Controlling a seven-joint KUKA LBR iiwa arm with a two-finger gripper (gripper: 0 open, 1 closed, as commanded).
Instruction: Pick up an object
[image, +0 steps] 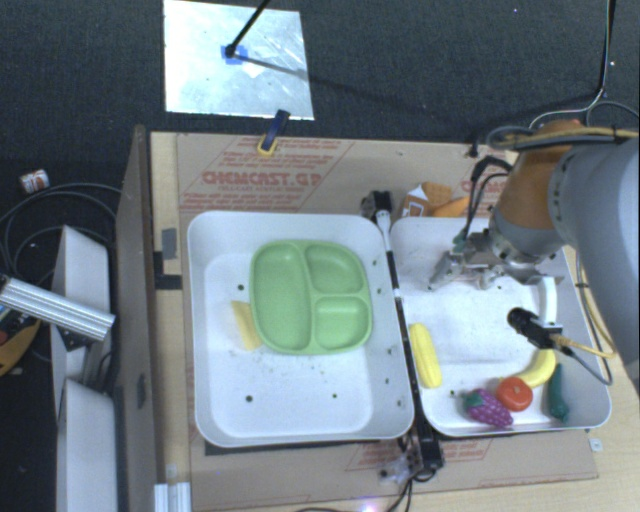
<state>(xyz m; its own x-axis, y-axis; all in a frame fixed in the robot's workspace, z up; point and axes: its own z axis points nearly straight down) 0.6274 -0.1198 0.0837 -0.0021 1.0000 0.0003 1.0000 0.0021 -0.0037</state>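
While the gripper (462, 268) hangs empty, fingers spread, in the right bin's (590, 415) upper part, the yellow corn (425, 354) lies just below-left of it, long axis running nearly up-down.

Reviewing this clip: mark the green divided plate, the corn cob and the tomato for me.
green divided plate (308, 297), camera view, centre ridge
corn cob (425, 355), camera view, middle of cob
tomato (515, 394), camera view, top of fruit

In the right bin lie yellow corn (425, 355), purple grapes (489, 408), a tomato (515, 393) and a banana (539, 368).
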